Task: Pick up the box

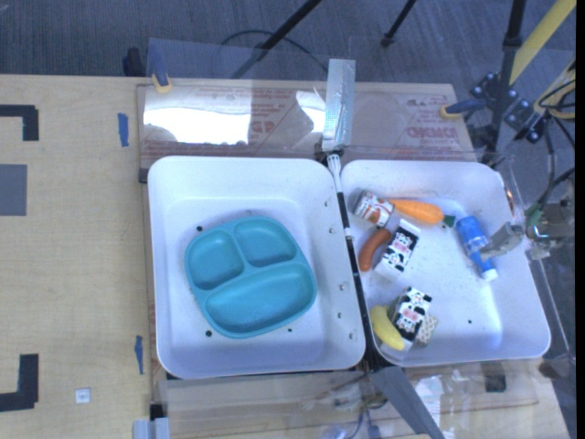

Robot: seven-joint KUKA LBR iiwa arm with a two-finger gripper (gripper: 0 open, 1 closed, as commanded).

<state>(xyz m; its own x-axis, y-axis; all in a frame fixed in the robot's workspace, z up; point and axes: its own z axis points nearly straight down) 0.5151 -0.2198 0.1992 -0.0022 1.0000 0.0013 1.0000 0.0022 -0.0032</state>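
right bin (526,323): box (400,249) long axis near-vertical, slightly tilted.

1. A light wooden bench top (69,245) is seen across the left of the frame, marked with black tape corners (22,122) and small blue tape strips (122,128).
2. Grey carpet (164,7) is spread along the top of the frame.
3. Black stand legs (311,7) and a yellow bar (547,26) are seen at the upper right.
4. A clear, glaring panel (238,117) is set upright behind the bins.
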